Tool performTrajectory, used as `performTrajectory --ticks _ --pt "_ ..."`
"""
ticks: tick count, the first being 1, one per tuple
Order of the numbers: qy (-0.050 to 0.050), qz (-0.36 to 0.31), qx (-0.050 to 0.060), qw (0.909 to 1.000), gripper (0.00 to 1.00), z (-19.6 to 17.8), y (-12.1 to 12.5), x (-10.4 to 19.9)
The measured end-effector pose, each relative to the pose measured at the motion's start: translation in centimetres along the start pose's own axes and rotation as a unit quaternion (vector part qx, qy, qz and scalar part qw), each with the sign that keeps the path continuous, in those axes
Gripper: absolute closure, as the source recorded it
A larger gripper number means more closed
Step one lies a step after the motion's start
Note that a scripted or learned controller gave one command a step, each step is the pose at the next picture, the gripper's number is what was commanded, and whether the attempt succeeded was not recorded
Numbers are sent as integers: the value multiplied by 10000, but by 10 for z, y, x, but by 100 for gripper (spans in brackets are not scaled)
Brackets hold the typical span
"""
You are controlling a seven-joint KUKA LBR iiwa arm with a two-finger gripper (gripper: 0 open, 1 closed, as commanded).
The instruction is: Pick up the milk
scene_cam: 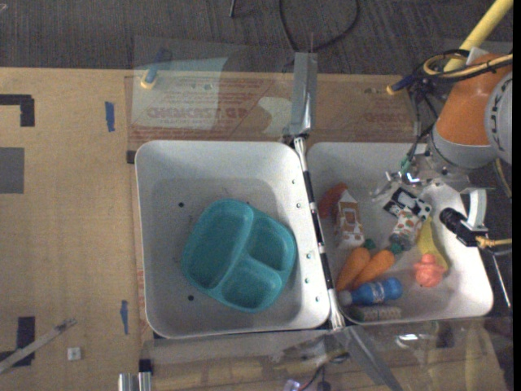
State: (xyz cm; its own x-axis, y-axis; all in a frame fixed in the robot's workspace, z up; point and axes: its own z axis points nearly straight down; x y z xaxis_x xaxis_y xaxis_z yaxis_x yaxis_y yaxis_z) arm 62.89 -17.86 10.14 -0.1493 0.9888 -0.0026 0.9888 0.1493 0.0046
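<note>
Milk [349, 220] lies in the right bin [472, 300]; jaws [404, 192] hover nearby, seemingly open, gripping nothing.

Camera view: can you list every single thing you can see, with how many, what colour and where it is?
bins: 2, white, side by side on the bench
divided plate: 1, teal, in the left bin
milk carton: 1, white and tan, right bin, near its left wall
carrots: 2, orange, right bin, below the milk carton
bottle: 1, blue, right bin, along the near edge
banana: 1, yellow, right bin, right part
small toy: 1, orange-pink, right bin, under the banana
black and white item: 1, right bin, under the gripper; too small to tell what it is
arm: 1, grey with orange band, upper right
gripper: 1, over the right bin
</note>
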Motion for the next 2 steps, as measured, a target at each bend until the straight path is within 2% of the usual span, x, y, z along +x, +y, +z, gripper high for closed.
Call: performTrajectory --ticks 1,2 --pt "-10 6 -20 10000 100 -11 1 -1" --pt "5 -293 5 9996 100 -104 16 47"
